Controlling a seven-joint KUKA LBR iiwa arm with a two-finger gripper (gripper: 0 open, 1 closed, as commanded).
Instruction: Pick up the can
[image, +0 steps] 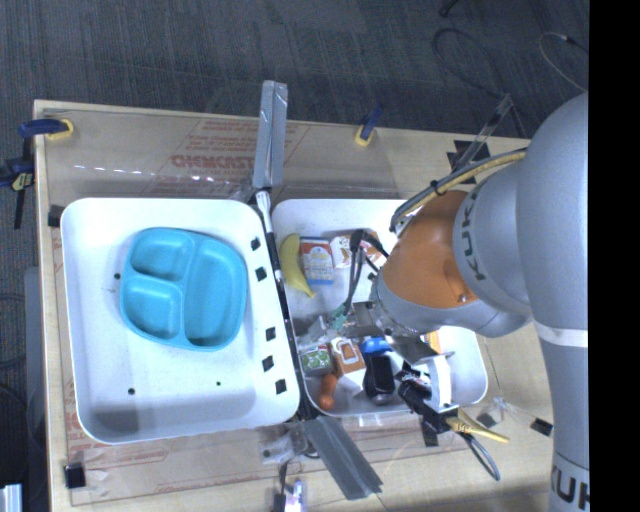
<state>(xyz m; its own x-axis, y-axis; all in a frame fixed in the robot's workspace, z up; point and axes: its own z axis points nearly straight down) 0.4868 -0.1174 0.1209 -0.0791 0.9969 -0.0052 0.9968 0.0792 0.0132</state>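
Two white bins sat side by side: the left bin (90, 330) held a blue divided plate (185, 288), the right bin (470, 378) a banana (292, 265), a carton (318, 260) and the green-labelled can (316, 358) near its left wall. My gripper (365, 335) hung over that clutter; clenched or released, I couldn't tell.

The arm (470, 270) hides much of the right bin (468, 365); packets (335, 355) just beside the gripper (355, 322) are too small to identify.
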